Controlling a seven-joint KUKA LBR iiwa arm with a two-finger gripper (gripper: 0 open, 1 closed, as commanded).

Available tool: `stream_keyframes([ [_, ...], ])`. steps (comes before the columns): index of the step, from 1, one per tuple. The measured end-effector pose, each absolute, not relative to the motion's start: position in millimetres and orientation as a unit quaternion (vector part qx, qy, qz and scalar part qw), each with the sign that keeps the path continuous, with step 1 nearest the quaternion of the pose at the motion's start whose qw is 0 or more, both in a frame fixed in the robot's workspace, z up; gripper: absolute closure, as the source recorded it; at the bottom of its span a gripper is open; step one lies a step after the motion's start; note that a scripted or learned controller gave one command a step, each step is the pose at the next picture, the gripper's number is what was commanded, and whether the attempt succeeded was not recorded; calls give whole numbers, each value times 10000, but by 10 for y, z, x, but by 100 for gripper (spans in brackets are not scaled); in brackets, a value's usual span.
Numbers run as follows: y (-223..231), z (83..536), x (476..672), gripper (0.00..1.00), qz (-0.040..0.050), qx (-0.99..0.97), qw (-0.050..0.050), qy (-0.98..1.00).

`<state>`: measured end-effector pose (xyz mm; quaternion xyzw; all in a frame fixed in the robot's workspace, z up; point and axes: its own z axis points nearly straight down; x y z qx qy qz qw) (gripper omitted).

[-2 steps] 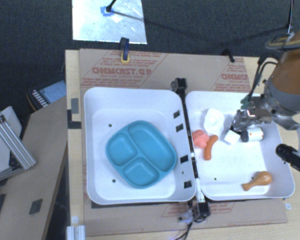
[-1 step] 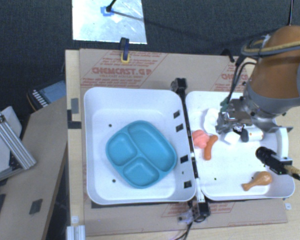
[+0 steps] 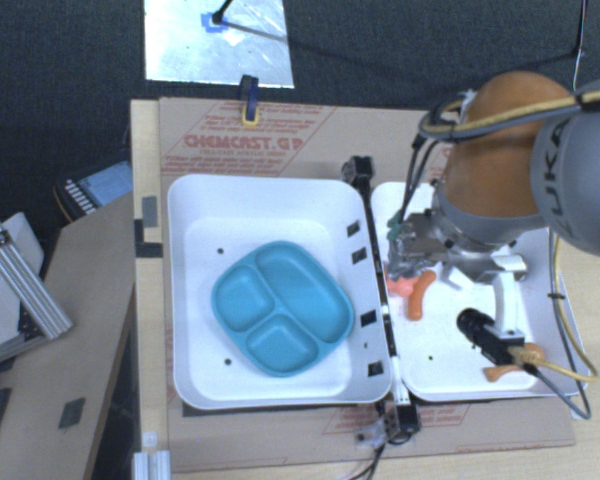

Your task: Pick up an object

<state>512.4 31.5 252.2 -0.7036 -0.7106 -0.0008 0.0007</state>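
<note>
Lab w/ KUKA arm (image 3: 570,183), white bins (image 3: 195,230)

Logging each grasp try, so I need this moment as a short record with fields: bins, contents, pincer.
left bin: holds a blue divided plate
right bin: an orange piece near its left wall; a smaller orange piece toward its lower right
pincer: over the right bin, close beside the orange piece
grasp: cannot tell

Pale counter (image 3: 145,158) beneath a brown cardboard sheet (image 3: 280,133) (red print near its 12 o'clock edge). On that sheet, side by side: left bin (image 3: 195,268) at 9 o'clock, right bin (image 3: 440,368) at 3 o'clock.
</note>
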Motion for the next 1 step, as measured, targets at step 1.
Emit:
stream_keyframes([
  [1,843,2248,5114,100,1,-7038,17,-7104],
])
